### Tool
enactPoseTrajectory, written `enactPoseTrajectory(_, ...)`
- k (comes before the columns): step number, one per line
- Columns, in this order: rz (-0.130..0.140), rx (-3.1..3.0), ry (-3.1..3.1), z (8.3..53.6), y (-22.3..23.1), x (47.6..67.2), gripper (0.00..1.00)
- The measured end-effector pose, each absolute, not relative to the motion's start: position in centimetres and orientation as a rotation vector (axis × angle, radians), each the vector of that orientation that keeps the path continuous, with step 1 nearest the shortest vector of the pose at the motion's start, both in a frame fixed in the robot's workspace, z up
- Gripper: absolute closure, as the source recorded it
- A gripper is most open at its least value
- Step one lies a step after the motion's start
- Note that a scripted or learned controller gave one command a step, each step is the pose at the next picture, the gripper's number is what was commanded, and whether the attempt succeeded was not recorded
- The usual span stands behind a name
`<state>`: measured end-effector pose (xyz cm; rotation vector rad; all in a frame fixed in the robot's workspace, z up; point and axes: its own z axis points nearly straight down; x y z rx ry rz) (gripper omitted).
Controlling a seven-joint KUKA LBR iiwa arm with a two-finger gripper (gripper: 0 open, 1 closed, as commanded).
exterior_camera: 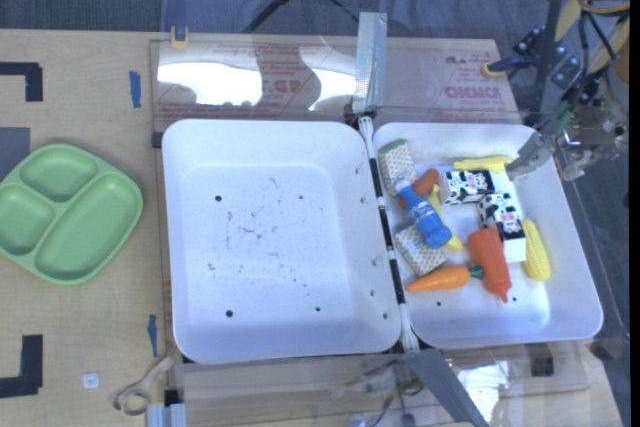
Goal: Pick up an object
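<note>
- Biggest thing first: the bench (80, 65) carried both white bins side by side. The left bin (270, 235) had nothing I'd go after; the right bin (560, 315) held all the toys.
- Off to the far left a green divided plate (65, 212) sat on the bench, well apart from the bins.
- The arm was parked at the right edge, near the right bin's upper right corner. I could see the gripper (530, 155) up there as a grey blur, and honestly I couldn't tell if it was spread or clamped. Nothing showed in it.
- The pickable stuff was all bunched in the right bin: a blue bottle (428, 218), two carrots, one lying flat (438, 281) and one more upright (490, 261), a corn cob (537, 251), and two cow-print blocks (467, 184).
- My read: pick not done yet, every toy lay in the bin. Descent, grasp and lift were all left.
</note>
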<state>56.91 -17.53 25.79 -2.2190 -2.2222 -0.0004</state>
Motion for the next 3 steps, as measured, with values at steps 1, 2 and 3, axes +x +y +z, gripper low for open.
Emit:
enactPoseTrajectory(1, -0.002, -1.961, -2.455, 12.9, -17.8, 56.8, 0.00)
enactPoseTrajectory(2, -0.023, -1.454, -2.811, 9.4, -19.2, 50.1, 0.00)
enactPoseTrajectory(3, -0.004, -1.202, -2.910, 8.7, -18.0, 60.3, 0.00)
